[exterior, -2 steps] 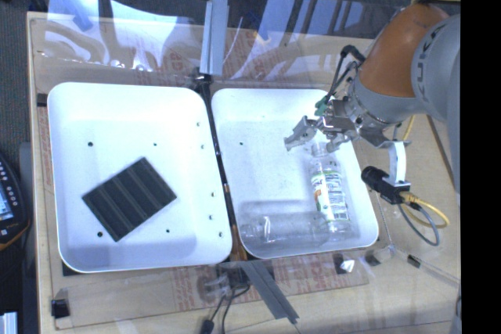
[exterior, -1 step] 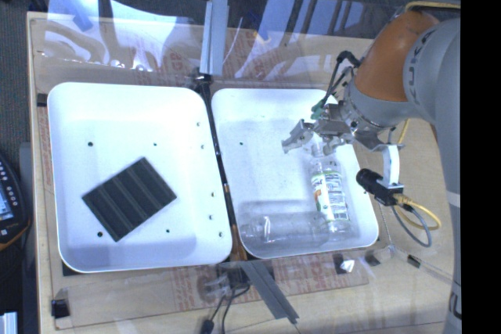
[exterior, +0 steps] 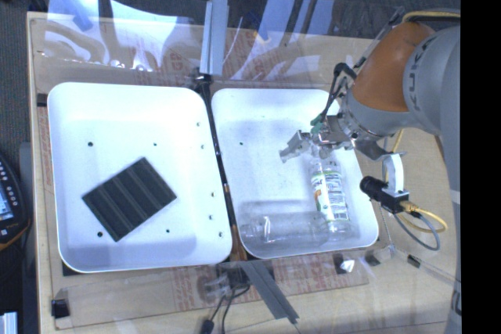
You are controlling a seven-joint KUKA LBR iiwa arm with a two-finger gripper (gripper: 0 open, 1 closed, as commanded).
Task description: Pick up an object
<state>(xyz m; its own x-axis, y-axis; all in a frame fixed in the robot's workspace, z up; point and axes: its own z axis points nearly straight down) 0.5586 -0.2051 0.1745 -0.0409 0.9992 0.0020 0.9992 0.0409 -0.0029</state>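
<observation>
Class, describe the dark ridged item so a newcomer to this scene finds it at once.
Start with the two white bins side by side and take the left bin. Toward its front lies a black ribbed panel, flat and turned at an angle. It is dark and opaque, unlike the clear plastic bottle in the right bin.

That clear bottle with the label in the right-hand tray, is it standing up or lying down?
Lying down. The bottle rests on its side on the floor of the right bin, its label seen lengthwise, just below the gripper.
</observation>
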